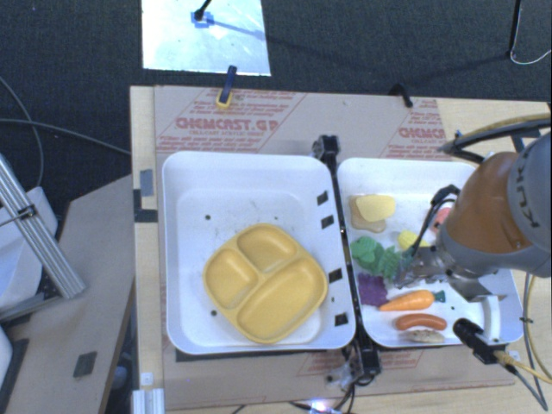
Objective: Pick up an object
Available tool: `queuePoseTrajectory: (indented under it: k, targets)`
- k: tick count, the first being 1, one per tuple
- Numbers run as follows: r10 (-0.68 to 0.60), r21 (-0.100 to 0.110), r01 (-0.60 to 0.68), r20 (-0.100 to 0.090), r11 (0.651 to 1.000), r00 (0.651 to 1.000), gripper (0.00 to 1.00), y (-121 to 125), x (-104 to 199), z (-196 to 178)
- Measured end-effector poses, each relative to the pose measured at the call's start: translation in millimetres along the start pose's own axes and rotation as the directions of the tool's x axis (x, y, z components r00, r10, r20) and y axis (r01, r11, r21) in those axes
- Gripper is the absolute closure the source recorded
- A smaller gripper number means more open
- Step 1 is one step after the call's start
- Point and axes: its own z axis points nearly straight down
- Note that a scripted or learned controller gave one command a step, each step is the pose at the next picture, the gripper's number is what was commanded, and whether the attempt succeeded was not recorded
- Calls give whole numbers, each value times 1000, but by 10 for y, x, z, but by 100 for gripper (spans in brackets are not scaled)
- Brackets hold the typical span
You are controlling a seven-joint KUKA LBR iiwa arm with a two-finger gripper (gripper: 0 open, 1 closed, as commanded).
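The right bin point(405, 172) holds toy food: a pale yellow wedge point(373, 210), a green leafy piece point(373, 255), a purple piece point(372, 290), a small yellow item point(407, 240), an orange carrot point(407, 300) and a red-brown sausage point(419, 322). My gripper point(414, 268) reaches down into this bin from the right, just above the carrot and beside the green piece. The arm's orange band point(483, 210) covers the bin's right part.
In the left bin point(250, 175) lies a yellow divided tray point(266, 281). A black divider clamp point(328, 149) sits between the bins. A metal frame point(34, 231) stands off the bench at the left. Cables point(483, 132) run near the arm.
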Motion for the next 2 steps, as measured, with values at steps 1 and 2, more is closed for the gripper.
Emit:
queuePoseTrajectory:
  k: [1,2]
  targets:
    - [-1,-2,1,0,1000,1000,100,10,0,-103]
    - [1,6,-1,0,1000,1000,100,-25,154,222]
